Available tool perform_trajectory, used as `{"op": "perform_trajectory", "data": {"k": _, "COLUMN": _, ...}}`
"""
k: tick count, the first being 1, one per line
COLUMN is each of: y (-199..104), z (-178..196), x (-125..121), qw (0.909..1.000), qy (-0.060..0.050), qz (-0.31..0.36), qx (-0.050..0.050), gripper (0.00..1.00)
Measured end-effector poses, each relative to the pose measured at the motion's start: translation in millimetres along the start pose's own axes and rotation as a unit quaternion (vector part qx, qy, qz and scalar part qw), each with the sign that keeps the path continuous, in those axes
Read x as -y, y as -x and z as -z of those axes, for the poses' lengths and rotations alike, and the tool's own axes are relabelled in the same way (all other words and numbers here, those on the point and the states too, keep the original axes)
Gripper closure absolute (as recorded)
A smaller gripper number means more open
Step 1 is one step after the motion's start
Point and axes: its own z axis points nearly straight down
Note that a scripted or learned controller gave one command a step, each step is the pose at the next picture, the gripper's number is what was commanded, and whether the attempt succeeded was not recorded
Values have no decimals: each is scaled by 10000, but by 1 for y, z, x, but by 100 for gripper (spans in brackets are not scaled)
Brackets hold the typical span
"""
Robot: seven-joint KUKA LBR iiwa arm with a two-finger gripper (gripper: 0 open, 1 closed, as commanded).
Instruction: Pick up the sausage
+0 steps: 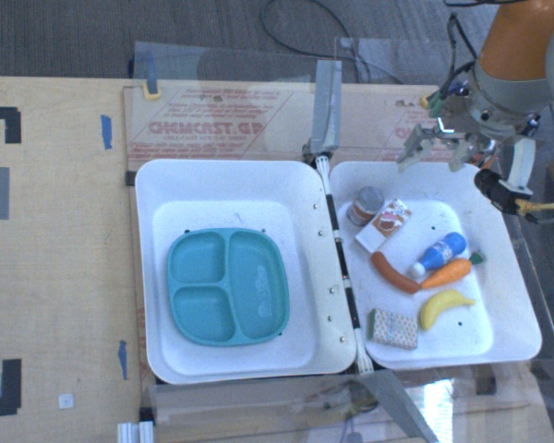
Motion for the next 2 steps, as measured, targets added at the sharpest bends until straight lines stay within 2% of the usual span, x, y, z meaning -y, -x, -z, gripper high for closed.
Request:
{"op": "perform_trajectory", "data": {"k": 1, "y": 31, "z": -96, "x": 41, "qw": 9898, "qy": -16, "qz": -1427, "qx": -9, "gripper": 0}}
{"op": "perform_trajectory", "data": {"k": 2, "y": 31, "z": -89, "x": 99, "qw": 9782, "qy": -14, "qz": -2077, "qx": -9, "gripper": 0}}
